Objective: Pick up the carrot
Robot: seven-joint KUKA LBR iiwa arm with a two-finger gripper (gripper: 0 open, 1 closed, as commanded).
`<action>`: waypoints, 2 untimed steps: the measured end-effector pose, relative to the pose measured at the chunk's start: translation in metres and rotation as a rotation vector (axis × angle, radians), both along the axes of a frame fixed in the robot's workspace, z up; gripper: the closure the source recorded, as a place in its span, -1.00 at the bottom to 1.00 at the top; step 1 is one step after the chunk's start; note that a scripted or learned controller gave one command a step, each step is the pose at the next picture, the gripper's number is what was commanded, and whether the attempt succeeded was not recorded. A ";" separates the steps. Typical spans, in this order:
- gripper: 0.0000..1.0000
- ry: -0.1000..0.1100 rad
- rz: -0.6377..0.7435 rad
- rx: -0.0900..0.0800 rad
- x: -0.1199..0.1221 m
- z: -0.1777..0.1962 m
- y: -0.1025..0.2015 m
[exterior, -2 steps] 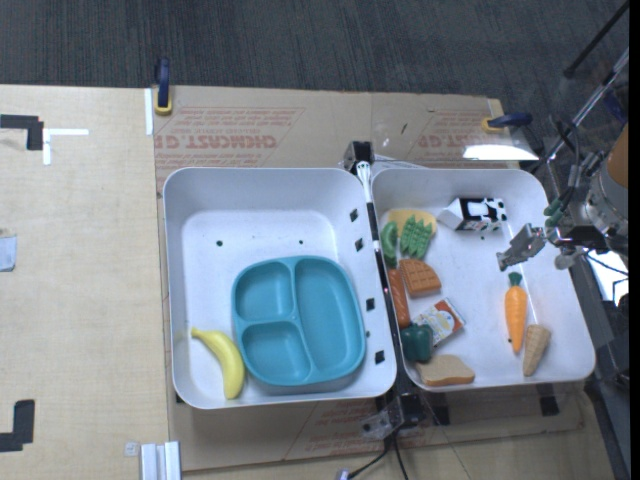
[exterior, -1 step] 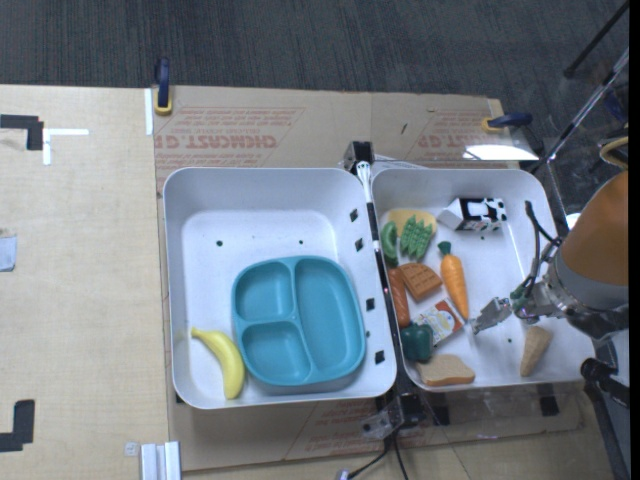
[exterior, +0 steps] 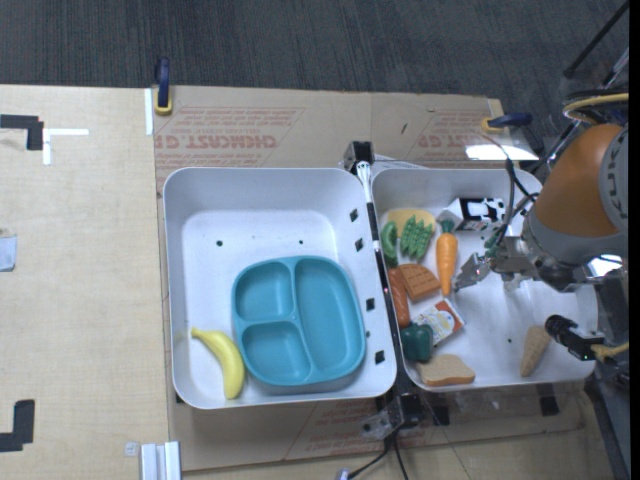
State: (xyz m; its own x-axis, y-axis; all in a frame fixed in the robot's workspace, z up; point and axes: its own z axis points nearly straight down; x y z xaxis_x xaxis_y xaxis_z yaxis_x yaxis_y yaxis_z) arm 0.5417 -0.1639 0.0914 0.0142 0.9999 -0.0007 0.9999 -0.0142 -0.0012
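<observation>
Wooden bench seen from above, two shallow white bins side by side, robot arm reaching in from the right.

Largest is the left bin (exterior: 190, 298), holding a teal divided tray (exterior: 300, 320) and a banana (exterior: 225, 358). The right bin (exterior: 500, 343) is crowded along its left wall: the carrot (exterior: 446, 258) lies upright in view, leafy end up, touching green peas (exterior: 412, 234) and just beside a brown patty (exterior: 418, 282). The gripper (exterior: 470, 272) hangs just right of the carrot's lower end, fingers slightly apart, nothing between them. Risk: the neighbours are packed so tightly that a closing finger may catch the patty or nudge the carrot away, and its tapered, smooth tip could slip free.
</observation>
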 end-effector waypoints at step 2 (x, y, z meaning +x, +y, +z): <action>-1.00 0.050 -0.421 -0.008 0.108 -0.002 0.060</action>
